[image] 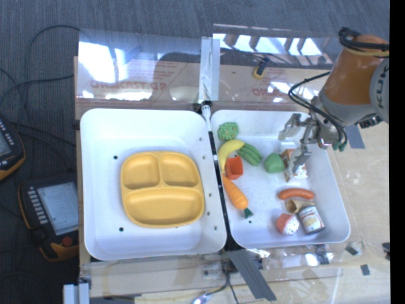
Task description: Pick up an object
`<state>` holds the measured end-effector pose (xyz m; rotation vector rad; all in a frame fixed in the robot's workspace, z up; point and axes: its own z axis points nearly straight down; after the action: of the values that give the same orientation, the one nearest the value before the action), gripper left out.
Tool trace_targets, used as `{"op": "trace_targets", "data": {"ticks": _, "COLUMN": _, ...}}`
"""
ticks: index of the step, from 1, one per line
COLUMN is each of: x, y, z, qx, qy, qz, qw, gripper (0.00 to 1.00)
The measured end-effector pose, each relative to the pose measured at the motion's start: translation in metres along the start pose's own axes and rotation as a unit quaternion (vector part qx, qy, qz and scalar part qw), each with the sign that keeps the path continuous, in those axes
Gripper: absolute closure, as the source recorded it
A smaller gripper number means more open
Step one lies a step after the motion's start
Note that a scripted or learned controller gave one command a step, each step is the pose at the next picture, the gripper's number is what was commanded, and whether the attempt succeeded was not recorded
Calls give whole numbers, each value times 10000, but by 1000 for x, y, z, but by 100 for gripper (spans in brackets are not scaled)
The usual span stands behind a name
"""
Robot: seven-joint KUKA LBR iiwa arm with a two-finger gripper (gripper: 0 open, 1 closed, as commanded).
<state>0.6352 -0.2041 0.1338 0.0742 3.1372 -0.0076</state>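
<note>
1. Two-finger metal gripper (299,160): low over the right shallow white bin (335,201), near its upper right; whether its claw is spread or closed cannot be told.
2. Small green rounded plastic toy (274,163): just beside the claw, toward the left.
3. Orange-red sausage-shaped toy (295,194): just below the claw, long axis lying left to right; judged the nearer candidate.

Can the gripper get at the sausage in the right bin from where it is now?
Probably yes. The sausage lies in the open, with nothing on top of it, just below the gripper in the camera view. The small can lies further down, apart from it.
</note>
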Motion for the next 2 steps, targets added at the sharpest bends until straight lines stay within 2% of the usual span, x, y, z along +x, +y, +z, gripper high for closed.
{"op": "trace_targets", "data": {"ticks": 1, "x": 10, "y": 0, "z": 44, "qx": -18, "qy": -42, "qz": 293, "qw": 9996, "gripper": 0}}
{"op": "trace_targets", "data": {"ticks": 2, "x": 8, "y": 0, "z": 31, "qx": 18, "qy": -85, "qz": 289, "qw": 9995, "gripper": 100}}
